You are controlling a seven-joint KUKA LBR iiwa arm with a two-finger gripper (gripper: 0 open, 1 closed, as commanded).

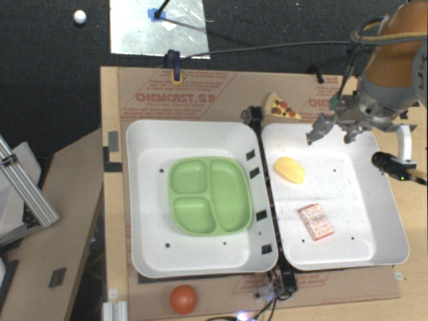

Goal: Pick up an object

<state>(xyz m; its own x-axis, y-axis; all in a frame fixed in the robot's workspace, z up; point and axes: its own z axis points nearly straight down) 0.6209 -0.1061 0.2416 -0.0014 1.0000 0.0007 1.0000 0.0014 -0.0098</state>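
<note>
Here your gripper hangs at the upper right of the frame, over the top edge of the right bin, its two fingers spread apart with nothing between them. Below it in that bin lie a yellow lump, toward the upper left corner, and a small pink packet nearer the bottom, the two well apart. In the left bin you see a green divided plate; a pizza slice toy sits on the tabletop above the bins, and a red ball lies at the bottom edge.
</note>
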